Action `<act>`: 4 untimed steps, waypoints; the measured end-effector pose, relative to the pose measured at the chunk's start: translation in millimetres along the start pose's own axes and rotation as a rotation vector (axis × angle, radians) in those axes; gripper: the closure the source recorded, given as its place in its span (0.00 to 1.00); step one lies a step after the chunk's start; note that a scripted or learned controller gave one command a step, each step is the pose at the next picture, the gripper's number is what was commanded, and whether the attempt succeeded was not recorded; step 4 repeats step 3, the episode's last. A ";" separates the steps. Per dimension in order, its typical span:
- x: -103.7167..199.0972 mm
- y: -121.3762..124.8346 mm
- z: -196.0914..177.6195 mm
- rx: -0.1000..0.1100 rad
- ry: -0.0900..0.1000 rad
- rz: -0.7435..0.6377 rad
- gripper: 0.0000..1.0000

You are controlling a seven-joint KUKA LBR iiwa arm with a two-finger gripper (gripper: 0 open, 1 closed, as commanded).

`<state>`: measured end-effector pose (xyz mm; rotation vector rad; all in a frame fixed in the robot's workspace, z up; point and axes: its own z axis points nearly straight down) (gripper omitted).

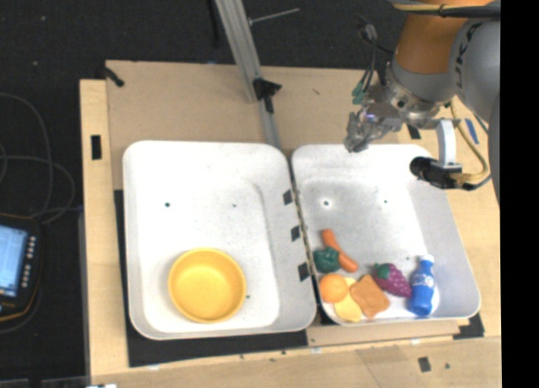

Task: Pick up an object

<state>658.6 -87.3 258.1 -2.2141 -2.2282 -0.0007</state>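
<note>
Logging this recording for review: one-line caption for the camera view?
Gripper above right white bin's far edge; toy foods and blue plastic bottle near its front; yellow bowl in left bin.

Right bin (438,209): far and middle floor bare, open from above. Near edge crowded: carrot (329,240), green piece (327,258), orange (333,287), tan slab (370,294), grapes (392,279), blue bottle (423,284), mostly touching or just beside one another, little gap between. Carrot and green piece sit against the left wall. Left bin (152,176): yellow bowl (207,284) at near side, the rest bare. Slanted metal pole (240,37) stands over the bench (177,100) behind the bins' shared wall. Claw (360,138) hangs over the right bin's far rim.
</note>
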 end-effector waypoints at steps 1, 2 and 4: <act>47.7 10.0 -6.3 -0.003 0.000 0.000 1.00; 107.1 12.4 -9.7 -0.002 0.001 -0.001 1.00; 157.3 27.6 -2.5 -0.002 0.000 0.000 1.00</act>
